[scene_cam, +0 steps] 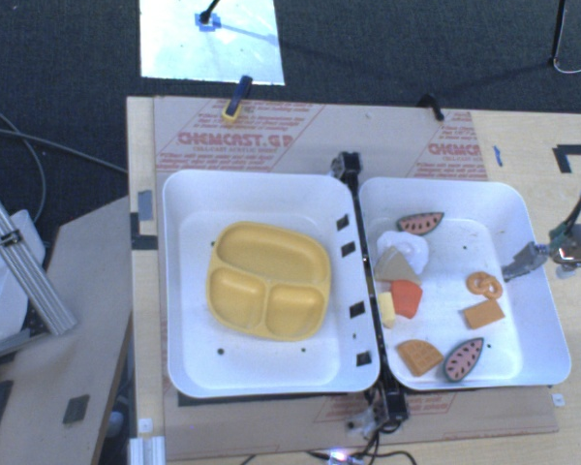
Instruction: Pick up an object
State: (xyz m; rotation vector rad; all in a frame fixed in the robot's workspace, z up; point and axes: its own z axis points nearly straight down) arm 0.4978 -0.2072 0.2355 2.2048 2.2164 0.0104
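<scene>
We are hanging the gripper (523, 260) at the right bin's (537, 303) outer rim; it looks small and blurred, so we cannot tell the jaw state. The pretzel (483, 284) and cracker (483, 313) are lying nearest, just inside. We are risking clipping the wall on descent, or nudging the flat pieces aside, since they are sitting close together near the slice (463, 358).

light: pretty even, bright from overhead
glare: white bins (261, 187) a bit blown out, glossy sheet (211, 27) above them shines
shadows: faint, soft
sharpness: kinda soft, grainy
</scene>
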